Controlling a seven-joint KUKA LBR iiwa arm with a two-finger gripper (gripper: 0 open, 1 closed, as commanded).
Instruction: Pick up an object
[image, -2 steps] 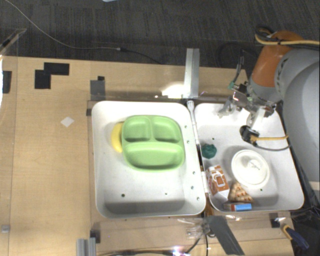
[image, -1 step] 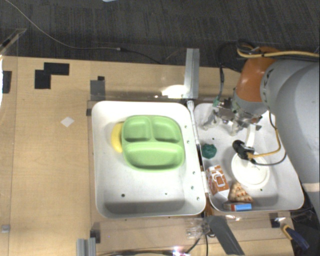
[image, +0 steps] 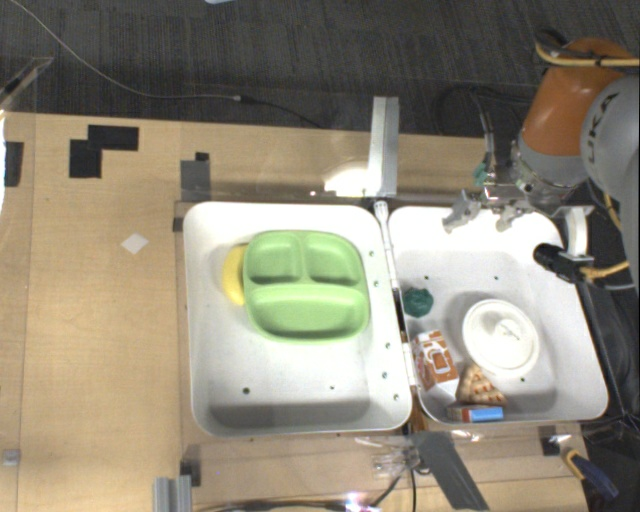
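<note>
My gripper (image: 482, 214) hangs over the far edge of the right bin (image: 560, 275), fingers spread apart with nothing between them. Below it in that bin lie a white round lid or bowl (image: 501, 334), a small dark green object (image: 417, 300), an orange and white packet (image: 434, 360), a brownish wedge-shaped item (image: 478, 384) and a small blue and red piece (image: 480, 412). All of these sit well toward the near side from the gripper.
The left bin (image: 210, 300) holds a green divided plate (image: 304, 284) with a yellow object (image: 233, 274) poking out from under its left side. A metal post (image: 384, 150) stands behind the divide between the bins. Cables run along the right side.
</note>
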